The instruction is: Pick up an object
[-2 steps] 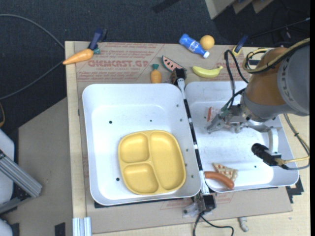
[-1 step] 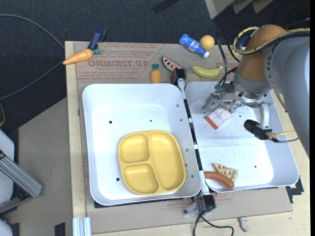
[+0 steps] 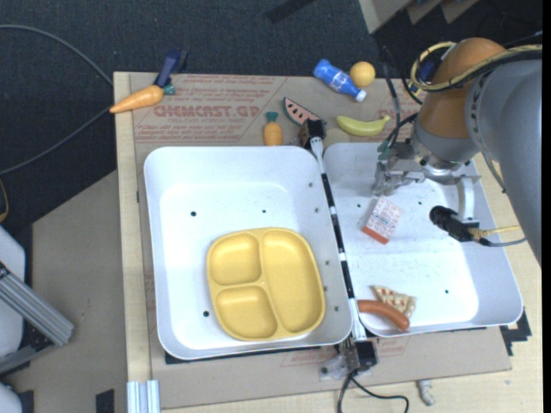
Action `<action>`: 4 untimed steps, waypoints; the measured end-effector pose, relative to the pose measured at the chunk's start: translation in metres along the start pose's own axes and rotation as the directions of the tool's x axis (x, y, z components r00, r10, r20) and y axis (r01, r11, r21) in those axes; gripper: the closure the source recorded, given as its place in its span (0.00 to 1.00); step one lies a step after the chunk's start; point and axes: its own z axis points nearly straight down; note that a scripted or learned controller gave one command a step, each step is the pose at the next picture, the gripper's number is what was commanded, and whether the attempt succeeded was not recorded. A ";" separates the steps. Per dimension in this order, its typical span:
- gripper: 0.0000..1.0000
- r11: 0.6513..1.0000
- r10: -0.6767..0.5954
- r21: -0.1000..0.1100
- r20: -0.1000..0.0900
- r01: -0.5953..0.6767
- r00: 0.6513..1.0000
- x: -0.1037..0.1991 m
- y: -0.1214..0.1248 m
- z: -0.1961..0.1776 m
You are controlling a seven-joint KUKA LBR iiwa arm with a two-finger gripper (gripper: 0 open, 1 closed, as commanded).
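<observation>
While the jaws (image 3: 394, 181) hang low in the right bin (image 3: 482, 312), just above the small packet (image 3: 381, 220), nothing is picked up yet; I cannot tell how wide they are

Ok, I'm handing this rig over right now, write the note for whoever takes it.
Claw: over the far part of the right bin, just above the small packet; nothing seen between its fingers, and the view doesn't settle whether they're open or shut.
Right bin also holds a sausage and a pizza slice at its near edge.
Left bin holds the yellow divided plate.
Banana, bottle, carrot lie on the bench outside the bins.
Done: nothing lifted yet.
Left: grasp and lift one object; the packet looks closest.
</observation>
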 end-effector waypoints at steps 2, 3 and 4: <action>0.00 1.000 0.002 0.005 -0.002 -0.002 1.000 0.008 -0.026 0.011; 1.00 1.000 0.003 0.003 -0.002 -0.003 1.000 0.008 -0.025 0.000; 0.00 1.000 0.003 0.004 -0.002 -0.003 1.000 0.008 -0.025 0.001</action>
